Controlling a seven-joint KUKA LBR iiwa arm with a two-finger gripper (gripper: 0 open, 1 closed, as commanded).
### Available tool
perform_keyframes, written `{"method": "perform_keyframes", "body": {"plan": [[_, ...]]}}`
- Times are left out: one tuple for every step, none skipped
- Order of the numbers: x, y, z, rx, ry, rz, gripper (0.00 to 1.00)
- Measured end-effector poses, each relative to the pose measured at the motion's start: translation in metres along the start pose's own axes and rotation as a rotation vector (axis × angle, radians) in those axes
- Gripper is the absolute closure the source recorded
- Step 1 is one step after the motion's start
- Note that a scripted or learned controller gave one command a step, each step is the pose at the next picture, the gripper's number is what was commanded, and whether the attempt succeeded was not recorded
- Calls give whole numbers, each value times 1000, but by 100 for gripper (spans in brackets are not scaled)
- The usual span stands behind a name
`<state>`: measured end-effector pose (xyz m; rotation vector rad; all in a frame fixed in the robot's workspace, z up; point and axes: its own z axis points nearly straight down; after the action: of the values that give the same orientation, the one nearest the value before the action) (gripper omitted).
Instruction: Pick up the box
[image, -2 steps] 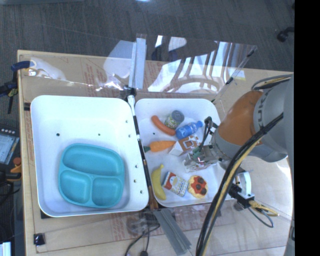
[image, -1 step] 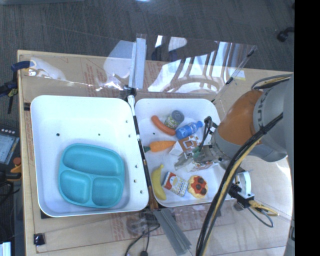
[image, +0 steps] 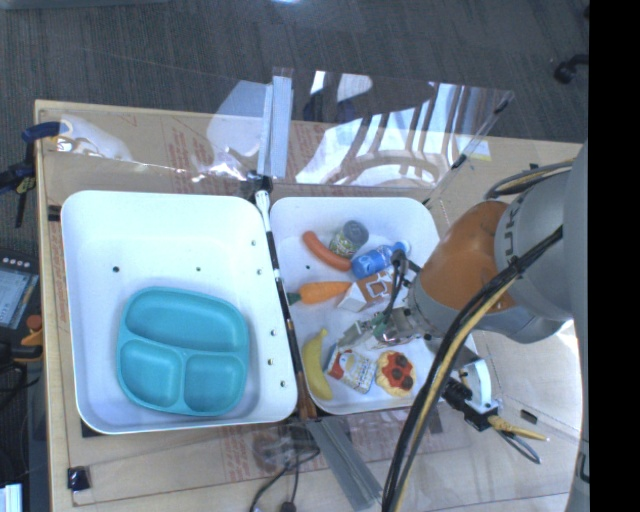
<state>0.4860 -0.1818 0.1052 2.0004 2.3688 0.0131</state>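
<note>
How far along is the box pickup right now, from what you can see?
Done: the arm has reached into the right bin, and its gripper is low among the items there. In hand: nothing that I can confirm; the small box lies flat on the bin floor between the banana and the pizza slice. Left: grasping the box and lifting it out.

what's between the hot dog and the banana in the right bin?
Camera view: the carrot lies between the hot dog and the banana.
</note>
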Motion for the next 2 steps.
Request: {"method": "perform_keyframes", "body": {"plan": [[43, 6, -1, 0, -7, -130, 0], [44, 8, -13, -4, -5, -135, 100]]}}
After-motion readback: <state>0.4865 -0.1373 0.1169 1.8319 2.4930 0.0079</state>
